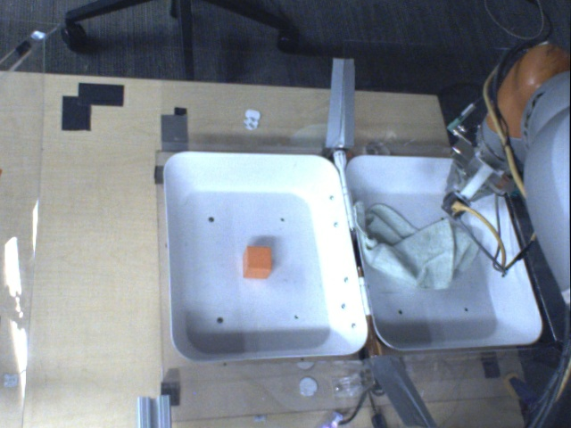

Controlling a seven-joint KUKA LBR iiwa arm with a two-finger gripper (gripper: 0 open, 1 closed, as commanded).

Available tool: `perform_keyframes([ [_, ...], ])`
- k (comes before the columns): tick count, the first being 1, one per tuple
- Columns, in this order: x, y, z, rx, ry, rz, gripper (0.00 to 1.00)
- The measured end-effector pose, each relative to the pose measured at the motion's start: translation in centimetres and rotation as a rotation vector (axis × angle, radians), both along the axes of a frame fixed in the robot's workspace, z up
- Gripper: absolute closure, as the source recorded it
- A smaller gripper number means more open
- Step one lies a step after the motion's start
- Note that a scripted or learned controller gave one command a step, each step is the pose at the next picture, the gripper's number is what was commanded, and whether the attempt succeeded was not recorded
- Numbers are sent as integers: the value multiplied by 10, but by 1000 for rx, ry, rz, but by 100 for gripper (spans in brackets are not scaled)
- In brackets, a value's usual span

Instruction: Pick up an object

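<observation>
PICK STILL TO COME: The grey arm's gripper (468, 184) hangs over the far side of the right-hand shallow white plastic bin (464, 324) with nothing visibly lifted. Whether its jaws are apart or together cannot be told. A crumpled grey-green cloth (419, 250), soft and loosely folded, lies on that bin's floor just beside the gripper. A small matte orange cube (257, 262), crisp-edged, sits near the middle of the smooth left-hand white bin (192, 239), well apart from the gripper. Both bins rest on a pale wood-grain bench (89, 266).
</observation>
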State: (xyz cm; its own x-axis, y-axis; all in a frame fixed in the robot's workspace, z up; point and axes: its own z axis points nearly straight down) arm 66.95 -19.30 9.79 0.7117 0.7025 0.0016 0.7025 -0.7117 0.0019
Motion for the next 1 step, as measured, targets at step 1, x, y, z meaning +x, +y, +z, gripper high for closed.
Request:
perform_keyframes([
  [1,-13,1,105,1,-2,-383,100],
])
